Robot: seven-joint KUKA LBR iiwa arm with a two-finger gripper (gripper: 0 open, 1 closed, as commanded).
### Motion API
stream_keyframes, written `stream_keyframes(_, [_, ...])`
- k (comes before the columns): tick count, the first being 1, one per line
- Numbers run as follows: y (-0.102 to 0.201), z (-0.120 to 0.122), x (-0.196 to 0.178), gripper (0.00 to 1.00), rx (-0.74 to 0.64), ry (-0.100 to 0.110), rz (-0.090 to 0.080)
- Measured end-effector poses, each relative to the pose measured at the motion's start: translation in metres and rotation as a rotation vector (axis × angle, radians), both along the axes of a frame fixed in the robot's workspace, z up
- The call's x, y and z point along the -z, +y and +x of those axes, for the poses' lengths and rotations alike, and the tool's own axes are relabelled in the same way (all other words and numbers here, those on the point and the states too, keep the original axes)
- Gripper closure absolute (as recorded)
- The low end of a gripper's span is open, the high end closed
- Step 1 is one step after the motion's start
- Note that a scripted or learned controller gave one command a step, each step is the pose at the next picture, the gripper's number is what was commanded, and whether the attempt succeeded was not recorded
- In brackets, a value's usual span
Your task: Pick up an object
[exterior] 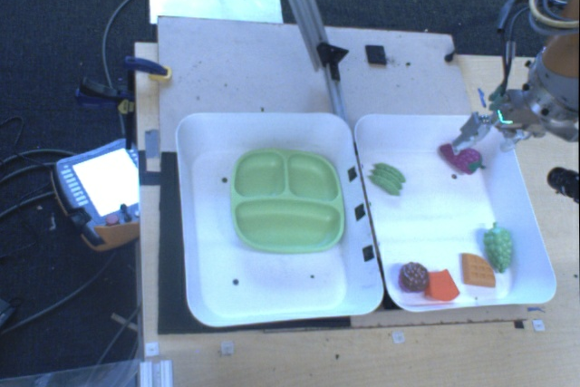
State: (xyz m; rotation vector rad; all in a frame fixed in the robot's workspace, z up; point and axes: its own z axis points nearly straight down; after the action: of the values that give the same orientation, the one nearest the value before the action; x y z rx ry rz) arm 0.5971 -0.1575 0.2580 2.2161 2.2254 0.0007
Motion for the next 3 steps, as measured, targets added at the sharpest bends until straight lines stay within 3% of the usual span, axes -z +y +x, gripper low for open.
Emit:
stream_keyframes(1, [0.000,0.000,0.000,0.00,0.000,-0.001,0.000])
stream_keyframes(3, [0.008,0.006,0.086,0.00,0.001,0.001,0.000])
